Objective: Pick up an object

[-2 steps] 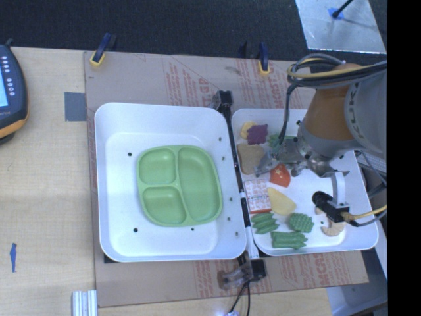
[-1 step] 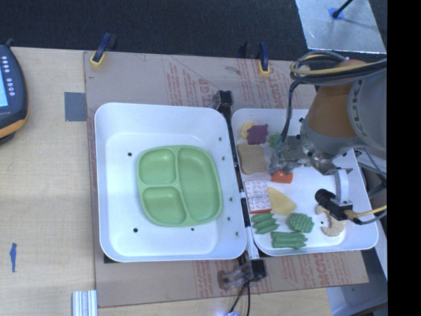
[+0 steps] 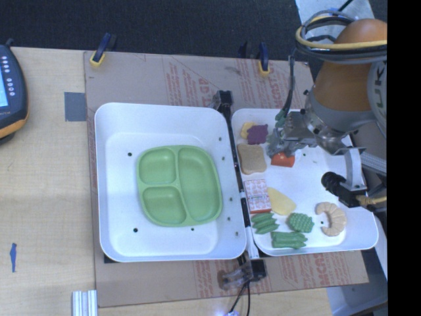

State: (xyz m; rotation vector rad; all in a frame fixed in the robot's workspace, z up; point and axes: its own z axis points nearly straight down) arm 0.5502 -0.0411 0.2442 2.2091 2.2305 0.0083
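The gripper (image 3: 284, 147) hangs low over the upper part of the right bin (image 3: 358, 242), approx. just above a small red-orange piece (image 3: 283, 160). If fingers are open or closed, I cannot tell; no obj. is seen between them. Bread slice (image 3: 251, 158) lies just beside, to the left.

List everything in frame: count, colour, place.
left bin: 1, white, bench left
divided plate: 1, green, in left bin
right bin: 1, white, bench right
purple item: 1, right bin, top left
bread slice: 1, tan, below purple item
red block: 1, red-orange, under gripper
packet: 1, red and white, left edge of right bin
yellow wedge: 1, beside packet
green vegetables: 3, bottom of right bin
croissant: 1, tan, lower right
clamps: 2, blue and yellow, board top
pendant: 1, black and orange, far left
gripper: 1, grey, over red block
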